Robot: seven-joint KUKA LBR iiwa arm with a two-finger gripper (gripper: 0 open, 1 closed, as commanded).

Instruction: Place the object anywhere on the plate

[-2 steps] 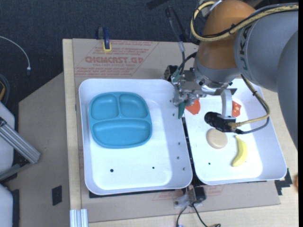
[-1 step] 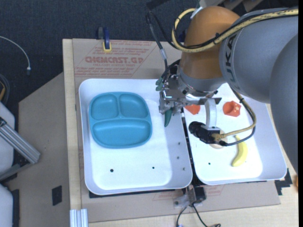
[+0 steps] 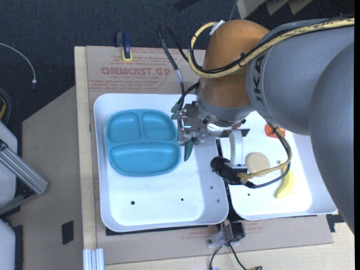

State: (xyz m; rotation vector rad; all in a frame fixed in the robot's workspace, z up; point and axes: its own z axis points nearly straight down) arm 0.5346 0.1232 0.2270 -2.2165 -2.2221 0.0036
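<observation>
A blue divided plate (image 3: 142, 143) lies in the upper part of the left bin (image 3: 163, 207). My gripper (image 3: 188, 141) hangs just off the plate's right edge, above the bin floor. It is shut on a small dark green object (image 3: 187, 151), whose thin end pokes out below the fingers and points down. The object sits beside the plate's rim, not over its compartments. The big orange wrist band and grey arm hide the strip between the two bins behind the gripper.
The right bin (image 3: 292, 204) holds a beige round object (image 3: 257, 161), a yellow banana-like piece (image 3: 285, 187) and a small orange thing (image 3: 274, 131) half under the arm. Black cable loops (image 3: 225, 169) hang over the bins' shared wall.
</observation>
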